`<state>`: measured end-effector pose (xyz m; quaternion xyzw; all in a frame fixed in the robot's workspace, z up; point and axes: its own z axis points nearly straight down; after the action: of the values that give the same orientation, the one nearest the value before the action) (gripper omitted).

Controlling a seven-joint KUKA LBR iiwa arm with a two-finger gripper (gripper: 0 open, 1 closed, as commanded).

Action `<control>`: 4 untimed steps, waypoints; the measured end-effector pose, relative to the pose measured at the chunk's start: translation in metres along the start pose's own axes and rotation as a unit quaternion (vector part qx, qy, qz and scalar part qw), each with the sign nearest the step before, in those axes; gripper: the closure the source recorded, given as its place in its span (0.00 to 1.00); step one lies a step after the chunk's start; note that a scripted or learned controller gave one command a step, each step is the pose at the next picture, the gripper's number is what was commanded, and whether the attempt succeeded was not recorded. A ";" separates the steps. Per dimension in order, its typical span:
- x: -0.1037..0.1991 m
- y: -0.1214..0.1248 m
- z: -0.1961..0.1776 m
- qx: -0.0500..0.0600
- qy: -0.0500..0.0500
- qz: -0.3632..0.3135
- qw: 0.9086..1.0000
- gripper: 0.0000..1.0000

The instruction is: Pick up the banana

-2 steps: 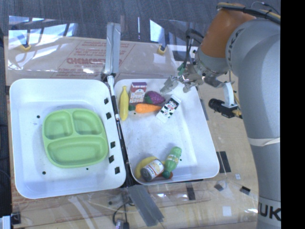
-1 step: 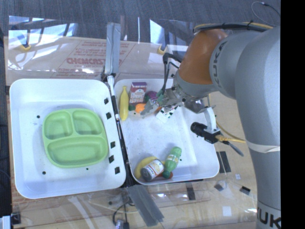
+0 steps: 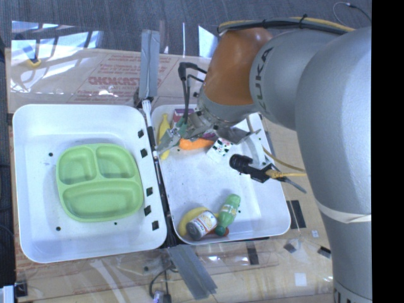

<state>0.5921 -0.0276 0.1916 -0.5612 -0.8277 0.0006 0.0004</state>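
The banana (image 3: 163, 127) is a small yellow fruit lying lengthwise along the left wall of the right bin (image 3: 208, 182), near its far corner. My gripper (image 3: 170, 140) hangs low at the end of the grey and orange arm. It sits right over the banana's near end, close to the wall between the two bins. The wrist and gripper body hide part of the banana.
An orange carrot-like piece (image 3: 196, 144) lies just right of the gripper. At the right bin's near edge lie a green bottle (image 3: 228, 209), a labelled jar (image 3: 202, 225) and a yellow fruit (image 3: 189, 218). The left bin (image 3: 31, 169) holds a green divided plate (image 3: 98, 182).
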 end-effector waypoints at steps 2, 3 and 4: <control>-0.035 0.056 -0.001 -0.001 0.000 -0.027 1.000 0.00; -0.087 0.011 0.100 0.001 0.000 -0.039 0.999 0.00; -0.070 -0.070 0.100 0.001 0.001 0.074 0.997 0.00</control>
<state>0.5532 -0.1184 0.0912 -0.6206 -0.7841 0.0010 0.0021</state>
